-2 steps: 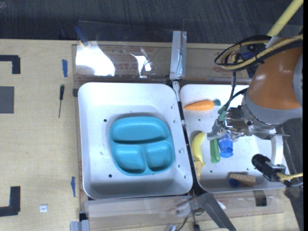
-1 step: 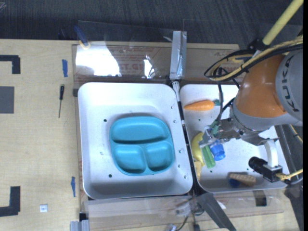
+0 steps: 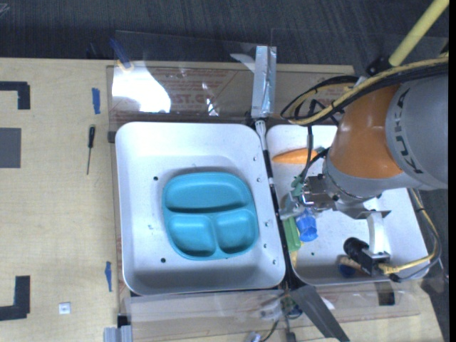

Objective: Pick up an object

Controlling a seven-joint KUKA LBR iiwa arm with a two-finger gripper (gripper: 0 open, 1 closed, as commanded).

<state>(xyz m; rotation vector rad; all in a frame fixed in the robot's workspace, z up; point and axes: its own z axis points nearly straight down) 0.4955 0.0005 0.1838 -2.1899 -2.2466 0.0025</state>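
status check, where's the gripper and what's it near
Gripper over right bin, no hold confirmed. Small blue object next to it, green object alongside, orange object further back. Arm covers much of that bin.

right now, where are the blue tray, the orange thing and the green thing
blue tray (image 3: 211,212), camera view, centre, where its dividers meet
orange thing (image 3: 291,156), camera view, middle of its visible part
green thing (image 3: 291,237), camera view, middle of its length

The arm (image 3: 370,141) runs off the right edge and covers much of the right bin (image 3: 326,251). An orange thing (image 3: 291,156) disappears under it, leaving its left end in sight. A small blue thing (image 3: 306,227) by the wrist is too blurred to identify.
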